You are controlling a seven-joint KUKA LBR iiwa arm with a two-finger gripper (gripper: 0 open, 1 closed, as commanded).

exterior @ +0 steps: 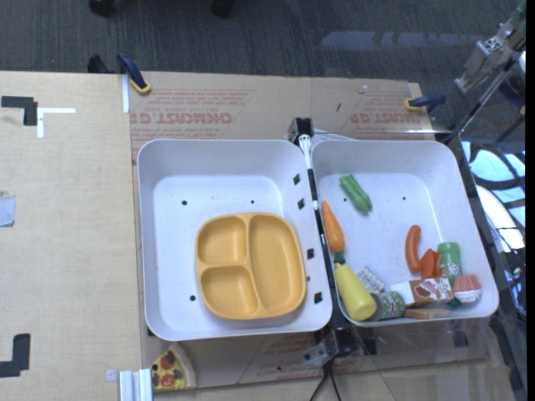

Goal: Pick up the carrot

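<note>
Against right bin's [451, 161] left wall | carrot [333, 228]: orange, tapered, lying lengthwise | finger state: cannot tell

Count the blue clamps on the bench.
2. One blue clamp with a yellow tip sits at the cardboard's far left corner, behind the left white bin. The other blue clamp sits at the far right corner. More may be hidden.

I see the carrot [333, 228] in the right bin [435, 161] against its left wall; the plate [249, 265] sits in the left bin [167, 174].
</note>
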